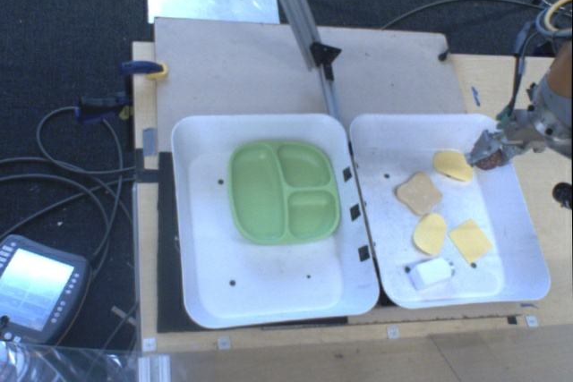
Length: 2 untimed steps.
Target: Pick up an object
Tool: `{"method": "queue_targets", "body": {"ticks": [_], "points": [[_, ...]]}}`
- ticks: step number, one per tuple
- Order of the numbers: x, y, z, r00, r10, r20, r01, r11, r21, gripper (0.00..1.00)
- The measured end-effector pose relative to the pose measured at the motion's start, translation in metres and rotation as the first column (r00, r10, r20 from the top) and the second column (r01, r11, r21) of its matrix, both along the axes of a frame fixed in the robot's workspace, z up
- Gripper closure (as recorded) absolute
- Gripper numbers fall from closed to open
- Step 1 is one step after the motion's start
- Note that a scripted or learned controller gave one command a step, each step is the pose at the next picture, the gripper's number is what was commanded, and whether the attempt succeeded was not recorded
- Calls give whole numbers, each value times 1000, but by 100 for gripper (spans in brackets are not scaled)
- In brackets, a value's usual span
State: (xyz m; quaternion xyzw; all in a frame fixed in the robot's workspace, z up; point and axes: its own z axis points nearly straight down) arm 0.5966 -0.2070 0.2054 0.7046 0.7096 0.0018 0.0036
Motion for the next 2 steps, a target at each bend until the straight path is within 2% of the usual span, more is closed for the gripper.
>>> {"method": "queue_targets", "body": {"ticks": [2], "points": [[19,101,-6,1000,5,-6,-5,1000,5,100]]}}
